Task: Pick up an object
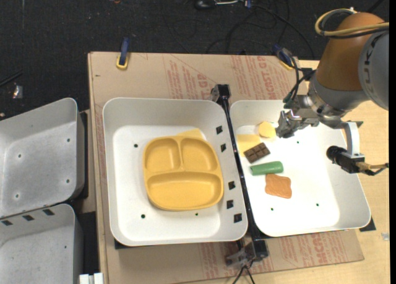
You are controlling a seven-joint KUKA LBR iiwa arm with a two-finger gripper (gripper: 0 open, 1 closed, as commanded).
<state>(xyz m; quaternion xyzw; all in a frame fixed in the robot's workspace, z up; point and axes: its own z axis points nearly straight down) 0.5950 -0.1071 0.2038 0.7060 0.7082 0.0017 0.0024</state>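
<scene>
Orange slab (278, 185) nearest, toward the right bin (322, 215) front-left; behind it green cylinder (266, 167), then brown chocolate block (256, 151), then pale yellow lump (266, 130) by the bin's back-left corner. Left bin (124, 215) carries yellow divided tray (183, 173). Gripper (288, 124) sits low just beside the yellow lump, nothing visibly between its fingers; can't tell if wide or narrow. Judging by that: approach done, grasp and lift still to do

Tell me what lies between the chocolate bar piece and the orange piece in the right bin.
The green piece lies between the chocolate bar piece and the orange piece, as the camera view shows.
</scene>
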